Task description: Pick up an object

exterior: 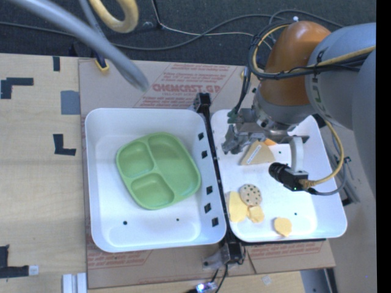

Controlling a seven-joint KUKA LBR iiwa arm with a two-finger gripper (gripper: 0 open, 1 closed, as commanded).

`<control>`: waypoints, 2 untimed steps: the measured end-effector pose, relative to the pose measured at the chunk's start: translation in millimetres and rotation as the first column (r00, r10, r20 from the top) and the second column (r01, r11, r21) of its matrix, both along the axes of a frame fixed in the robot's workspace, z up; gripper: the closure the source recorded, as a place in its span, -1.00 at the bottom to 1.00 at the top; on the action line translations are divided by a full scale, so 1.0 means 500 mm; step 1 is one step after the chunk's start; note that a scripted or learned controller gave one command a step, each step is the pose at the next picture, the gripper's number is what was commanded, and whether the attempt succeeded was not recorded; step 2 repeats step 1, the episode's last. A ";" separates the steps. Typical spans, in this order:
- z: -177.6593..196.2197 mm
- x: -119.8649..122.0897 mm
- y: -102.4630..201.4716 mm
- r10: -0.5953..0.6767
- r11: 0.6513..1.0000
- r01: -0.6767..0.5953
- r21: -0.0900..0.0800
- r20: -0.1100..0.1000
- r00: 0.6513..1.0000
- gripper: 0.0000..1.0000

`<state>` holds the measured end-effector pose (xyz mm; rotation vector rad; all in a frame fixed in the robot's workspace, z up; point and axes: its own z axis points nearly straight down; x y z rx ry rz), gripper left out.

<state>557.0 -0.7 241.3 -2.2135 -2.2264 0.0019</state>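
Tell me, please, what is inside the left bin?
A green tray with three compartments lies flat in the left bin. The bin floor beneath the tray is covered, so I cannot see what is there.

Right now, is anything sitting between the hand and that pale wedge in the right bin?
Nothing visible does. The hand hangs at the wedge, at its upper left edge. The cracker and the yellow pieces lie nearer the front of the right bin, apart from it.
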 end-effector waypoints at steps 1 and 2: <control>-0.030 -0.036 0.101 -0.001 1.000 0.001 0.000 -0.001 1.000 1.00; -0.030 -0.036 0.101 -0.001 1.000 0.001 0.000 -0.001 1.000 1.00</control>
